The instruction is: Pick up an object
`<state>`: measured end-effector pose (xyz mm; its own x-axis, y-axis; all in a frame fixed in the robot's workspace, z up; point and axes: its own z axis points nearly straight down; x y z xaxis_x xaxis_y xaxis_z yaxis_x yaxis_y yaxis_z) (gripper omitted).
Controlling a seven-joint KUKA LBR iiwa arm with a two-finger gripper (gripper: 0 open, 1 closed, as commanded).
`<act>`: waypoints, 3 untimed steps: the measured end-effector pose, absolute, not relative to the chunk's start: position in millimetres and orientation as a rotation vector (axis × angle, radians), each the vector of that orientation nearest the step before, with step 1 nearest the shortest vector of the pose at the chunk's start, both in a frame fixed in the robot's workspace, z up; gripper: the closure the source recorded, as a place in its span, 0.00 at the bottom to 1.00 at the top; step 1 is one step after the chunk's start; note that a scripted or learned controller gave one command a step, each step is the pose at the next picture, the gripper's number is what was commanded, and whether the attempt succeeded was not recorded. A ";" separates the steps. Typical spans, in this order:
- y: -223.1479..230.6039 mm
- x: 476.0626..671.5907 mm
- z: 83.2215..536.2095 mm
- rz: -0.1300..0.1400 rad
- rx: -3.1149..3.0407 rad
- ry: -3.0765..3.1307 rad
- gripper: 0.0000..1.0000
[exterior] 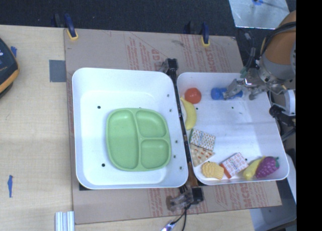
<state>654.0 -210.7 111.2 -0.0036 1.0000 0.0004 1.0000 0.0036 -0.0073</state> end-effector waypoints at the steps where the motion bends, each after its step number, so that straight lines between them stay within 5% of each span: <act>1: -148.3 549.5 152.0 0.004 -2.214 -2.226 0.00; 2: -134.2 616.6 121.5 0.005 -2.214 -2.227 0.00; 3: -150.6 656.6 128.3 0.002 -2.215 -2.226 0.00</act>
<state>656.6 -150.6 128.3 -0.0048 1.0000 -0.0001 1.0000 0.0048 -0.0018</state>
